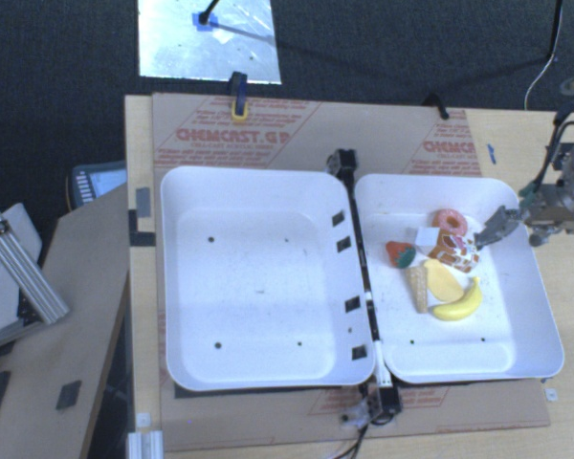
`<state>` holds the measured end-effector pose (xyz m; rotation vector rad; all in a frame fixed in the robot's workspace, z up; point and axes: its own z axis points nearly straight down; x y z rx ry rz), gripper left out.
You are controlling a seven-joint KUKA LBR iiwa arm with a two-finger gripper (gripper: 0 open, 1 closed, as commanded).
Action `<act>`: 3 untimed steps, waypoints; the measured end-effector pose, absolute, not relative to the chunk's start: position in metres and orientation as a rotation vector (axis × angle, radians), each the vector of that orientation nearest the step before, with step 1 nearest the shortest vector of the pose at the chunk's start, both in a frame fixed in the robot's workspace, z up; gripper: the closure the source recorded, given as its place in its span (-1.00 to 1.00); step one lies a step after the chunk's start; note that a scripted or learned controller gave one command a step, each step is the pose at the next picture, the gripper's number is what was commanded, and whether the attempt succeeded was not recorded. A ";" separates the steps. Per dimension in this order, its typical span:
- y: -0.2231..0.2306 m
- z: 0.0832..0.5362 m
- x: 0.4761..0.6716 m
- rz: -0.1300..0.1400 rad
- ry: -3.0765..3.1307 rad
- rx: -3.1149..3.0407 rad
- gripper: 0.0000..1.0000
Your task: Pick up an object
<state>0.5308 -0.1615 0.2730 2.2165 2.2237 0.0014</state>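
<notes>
Hand (493,228) hovers above right bin's (531,352) far edge, near doughnut (450,221).

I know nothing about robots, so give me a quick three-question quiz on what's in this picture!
1. True or false: the toy food lies in the left bin.
2. Which item lies nearest the camera view's bottom edge: (a) the pink donut, (b) the banana, (c) the red-and-green piece?
3. Fill in: the claw reaches in from the view's ____ side.

Key: 1 false, the food lies in the right bin. 2 b. 3 right.
</notes>
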 end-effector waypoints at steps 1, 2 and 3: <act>-0.175 0.427 0.553 0.015 2.213 2.201 -1.00; -0.200 0.543 0.672 0.014 2.214 2.196 -1.00; -0.200 0.547 0.669 0.003 2.229 2.203 1.00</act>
